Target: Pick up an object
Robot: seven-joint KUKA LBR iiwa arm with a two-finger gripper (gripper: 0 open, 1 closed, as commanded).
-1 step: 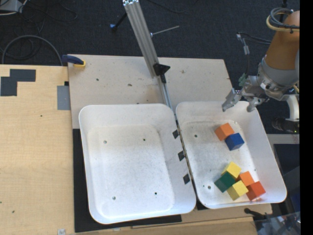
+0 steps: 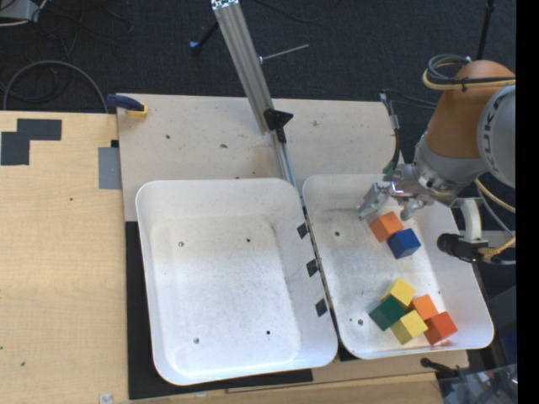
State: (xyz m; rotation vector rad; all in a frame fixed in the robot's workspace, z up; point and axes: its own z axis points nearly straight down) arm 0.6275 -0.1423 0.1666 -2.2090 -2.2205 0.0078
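Observation:
My gripper (image 2: 390,208) hangs over the far part of the right bin (image 2: 358,263), its two fingers spread apart and open. An orange cube (image 2: 386,225) lies on the bin floor just in front of the fingertips, and nothing is clamped between them. A blue cube (image 2: 404,243) touches the orange one on its near right side. Nearer the bin's front corner sits a cluster: a yellow cube (image 2: 402,292), a green cube (image 2: 387,312), a second yellow cube (image 2: 410,326), an orange cube (image 2: 424,306) and a red cube (image 2: 440,327).
The left bin (image 2: 160,225) stands beside the right one, with black clips (image 2: 311,267) along the shared rim. A slanted aluminium bar (image 2: 249,67) rises behind the bins. The arm's orange band (image 2: 461,124) and cables occupy the right side.

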